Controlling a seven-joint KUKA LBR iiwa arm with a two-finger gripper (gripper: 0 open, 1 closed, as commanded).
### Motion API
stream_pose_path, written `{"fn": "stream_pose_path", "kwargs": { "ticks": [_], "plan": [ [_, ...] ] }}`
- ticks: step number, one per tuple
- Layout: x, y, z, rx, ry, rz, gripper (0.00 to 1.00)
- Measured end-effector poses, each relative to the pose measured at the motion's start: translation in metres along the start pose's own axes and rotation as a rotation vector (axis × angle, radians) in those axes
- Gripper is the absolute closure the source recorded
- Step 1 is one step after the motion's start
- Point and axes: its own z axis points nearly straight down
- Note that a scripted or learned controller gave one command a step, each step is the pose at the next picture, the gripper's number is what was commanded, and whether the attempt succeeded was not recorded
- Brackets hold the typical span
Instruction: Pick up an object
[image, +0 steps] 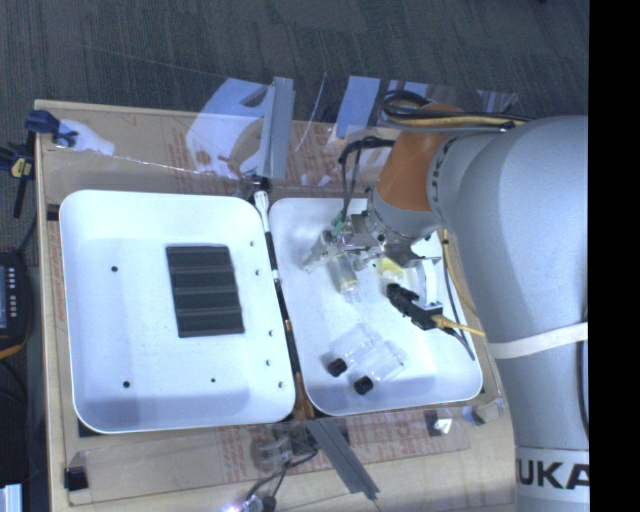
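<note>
Currently your end effector (345, 248) hangs low inside the right bin (468, 388), at its far end, with the grey arm (520, 230) bending in above it; from this slant you cannot tell whether it is spread or pressed together, and nothing can be seen pinched in it, so treat the pick as not yet made.

Your likeliest target is the clear plastic piece (370, 355) with two small black ends; it lies toward the camera from the end effector and slightly to the picture's right of it, apart from it, flat on the bin floor. Its long axis seems to run crosswise with a slight slant, though the transparent body blurs the outline; judge the wrist turn with care.

A small pale yellowish scrap (350, 287) sits much closer, just on the camera side of the end effector; it is too small to name.

The black ribbed block (205, 290) lies well away to the picture's left of the end effector, in the left bin (100, 330) on the same table (150, 455); its long axis runs toward and away from the camera. Reaching it means crossing the wall between the bins, so the clear piece looks the shorter move.
</note>
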Motion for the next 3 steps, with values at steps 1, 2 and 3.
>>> {"fn": "stream_pose_path", "kwargs": {
  "ticks": [1,2,3],
  "plan": [
    [-0.048,0.024,-0.001,0.000,0.001,-0.039,0.00],
    [0.021,0.008,-0.001,-0.001,0.000,-0.066,0.00],
    [-0.049,-0.039,-0.001,-0.001,0.001,-0.144,0.00]
  ]
}}
